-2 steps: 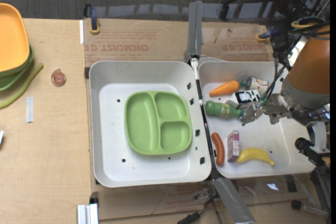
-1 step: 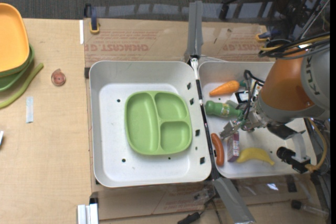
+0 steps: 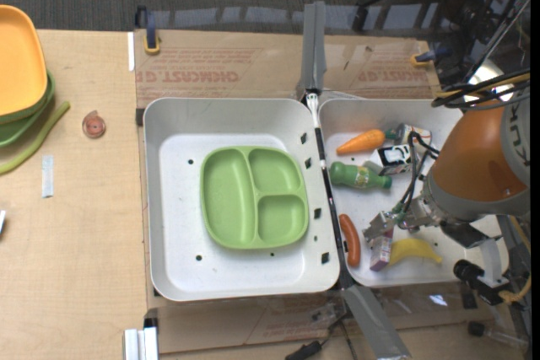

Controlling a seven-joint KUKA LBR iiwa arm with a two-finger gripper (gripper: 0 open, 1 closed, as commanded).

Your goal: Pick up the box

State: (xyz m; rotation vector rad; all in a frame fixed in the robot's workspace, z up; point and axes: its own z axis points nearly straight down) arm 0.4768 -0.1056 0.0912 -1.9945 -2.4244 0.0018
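Note:
The right bin holds a small pale pink box near its front, lying between a red sausage and a yellow banana. My gripper hangs low just above the top end of this box, at the tip of the grey arm with its orange band. Whether it touches the box is not clear. A small black and white packet lies farther back, next to an orange carrot and a green bottle.
The left bin holds a green divided plate. The divider wall between the bins runs close to the sausage. Orange and green dishes sit at the bench's far left.

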